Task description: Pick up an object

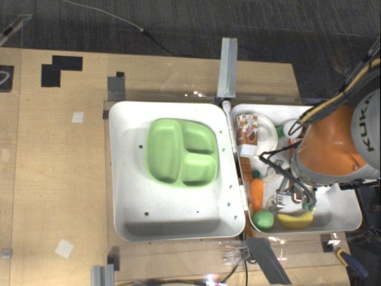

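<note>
- Nearest the camera, a banana (pixel 294 220) lies along the right bin's (pixel 348 210) 6 o'clock wall, with a green ball (pixel 263 220) at its 9 o'clock.
- An orange carrot (pixel 256 193) sits at the ball's 12 o'clock.
- The tool (pixel 290 196) hangs just above the banana; whether it is spread or pressed together, I cannot tell.
- A green divided plate (pixel 181 151) lies in the left bin (pixel 128 210).

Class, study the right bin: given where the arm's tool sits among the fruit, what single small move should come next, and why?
Probably a short, straight descent. The tool hangs in the right bin just above the banana, with the green ball and carrot to the left; nothing shows between its tips.
</note>
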### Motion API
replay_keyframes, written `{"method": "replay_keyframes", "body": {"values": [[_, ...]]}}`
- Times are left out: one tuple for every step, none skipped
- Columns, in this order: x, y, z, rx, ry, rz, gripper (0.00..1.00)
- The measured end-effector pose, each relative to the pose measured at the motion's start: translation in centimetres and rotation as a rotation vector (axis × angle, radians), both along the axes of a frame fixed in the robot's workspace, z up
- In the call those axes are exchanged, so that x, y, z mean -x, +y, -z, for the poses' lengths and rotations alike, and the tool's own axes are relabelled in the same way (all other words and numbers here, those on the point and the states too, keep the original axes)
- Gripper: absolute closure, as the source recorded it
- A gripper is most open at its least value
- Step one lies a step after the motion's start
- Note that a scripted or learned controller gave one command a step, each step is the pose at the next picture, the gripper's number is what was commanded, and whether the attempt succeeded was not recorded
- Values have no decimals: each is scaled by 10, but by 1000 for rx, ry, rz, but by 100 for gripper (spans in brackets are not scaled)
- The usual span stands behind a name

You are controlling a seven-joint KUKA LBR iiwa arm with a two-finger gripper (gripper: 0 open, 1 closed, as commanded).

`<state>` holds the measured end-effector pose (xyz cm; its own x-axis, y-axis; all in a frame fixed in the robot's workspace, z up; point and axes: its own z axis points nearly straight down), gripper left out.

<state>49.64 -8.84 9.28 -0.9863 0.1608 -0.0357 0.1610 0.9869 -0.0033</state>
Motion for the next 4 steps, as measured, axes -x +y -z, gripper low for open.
{"method": "replay_keyframes", "body": {"values": [[-5,0,0,-5,15,32,0],[1,2,0,-8,4,99,0],[-1,2,0,-10,9,115,0],[1,7,1,-17,6,249,0]]}}
